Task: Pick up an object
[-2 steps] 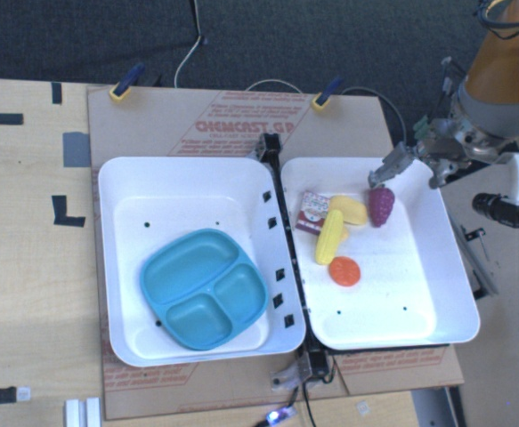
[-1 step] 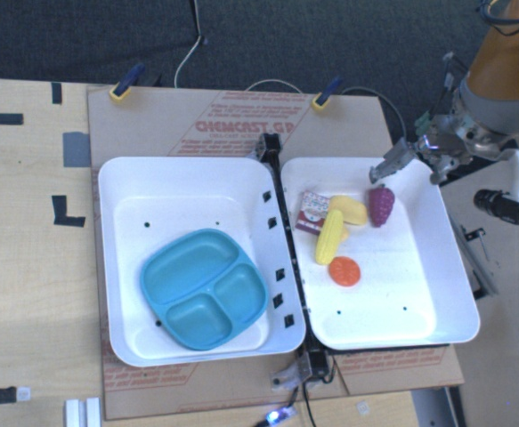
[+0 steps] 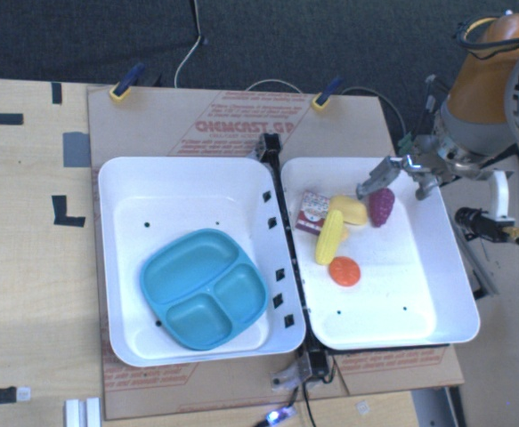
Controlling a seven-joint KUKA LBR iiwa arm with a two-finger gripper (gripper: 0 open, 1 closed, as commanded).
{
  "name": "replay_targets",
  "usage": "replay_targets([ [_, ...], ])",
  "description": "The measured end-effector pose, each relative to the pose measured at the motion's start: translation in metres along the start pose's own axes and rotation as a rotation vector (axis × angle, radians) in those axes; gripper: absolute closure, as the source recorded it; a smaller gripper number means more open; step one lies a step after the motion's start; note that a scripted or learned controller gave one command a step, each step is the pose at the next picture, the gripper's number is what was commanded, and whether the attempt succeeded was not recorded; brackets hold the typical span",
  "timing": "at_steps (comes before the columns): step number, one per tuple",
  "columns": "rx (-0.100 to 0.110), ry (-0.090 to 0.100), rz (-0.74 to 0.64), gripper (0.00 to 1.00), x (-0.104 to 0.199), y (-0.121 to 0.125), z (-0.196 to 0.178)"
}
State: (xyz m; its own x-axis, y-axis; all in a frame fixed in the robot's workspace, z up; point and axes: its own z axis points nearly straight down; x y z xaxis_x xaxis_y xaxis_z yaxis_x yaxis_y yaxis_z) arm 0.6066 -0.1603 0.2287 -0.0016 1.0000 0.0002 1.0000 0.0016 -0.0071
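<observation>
The right bin [image 3: 437, 314] holds a purple fruit [image 3: 381, 206], a yellow corn cob [image 3: 329, 237], a pale yellow piece [image 3: 353, 212], an orange-red ball [image 3: 344, 272] and a red-and-white packet [image 3: 312, 210]. My gripper [image 3: 397, 185] hangs over the bin's far right corner, open, with nothing between its fingers. Its left finger [image 3: 374, 181] is just above the purple fruit. I cannot tell whether it touches the fruit.
A blue divided plate [image 3: 204, 287] lies in the left bin [image 3: 117, 194]. A black-clipped divider [image 3: 281, 238] joins the two bins. Cables and two clamps [image 3: 127, 80] sit at the back of the cardboard base.
</observation>
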Motion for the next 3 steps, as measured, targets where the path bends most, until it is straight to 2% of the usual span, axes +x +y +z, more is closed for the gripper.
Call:
replay_targets([
  [2,0.001,0.0,0.001,0.0,-0.013,-0.006,0.11],
  [3,-0.001,0.0,-0.002,1.0,-0.012,-0.005,0.098],
])
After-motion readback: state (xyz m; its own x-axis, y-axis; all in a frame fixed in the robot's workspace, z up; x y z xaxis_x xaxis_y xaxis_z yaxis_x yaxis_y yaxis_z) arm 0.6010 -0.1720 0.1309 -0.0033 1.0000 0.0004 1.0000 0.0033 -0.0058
